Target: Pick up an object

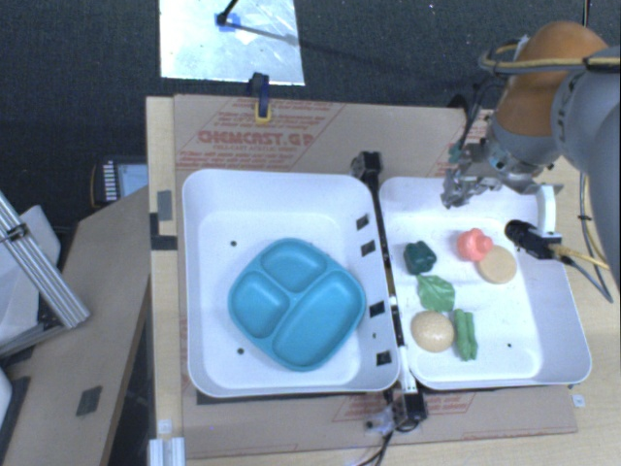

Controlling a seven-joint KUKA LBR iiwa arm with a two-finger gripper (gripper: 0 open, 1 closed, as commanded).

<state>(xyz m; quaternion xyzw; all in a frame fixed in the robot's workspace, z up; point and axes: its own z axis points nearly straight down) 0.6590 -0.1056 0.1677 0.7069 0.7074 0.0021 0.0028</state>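
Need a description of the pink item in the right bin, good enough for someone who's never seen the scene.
Start at the right-hand white bin, the one without the blue divided plate. Along its far-right side, the small pink rounded object lies beside a flat tan disc. It is the only pink piece; the others are green or tan.

Grey arm with orange band [543, 56] is seen entering at 2 o'clock, gripper [458, 194] hung over right white bin [563, 357]. Pink round toy [473, 245], tan disc [498, 266], dark green lump [419, 256] are clustered there. Blue sectioned plate [296, 302] is seated in left white bin [209, 202].
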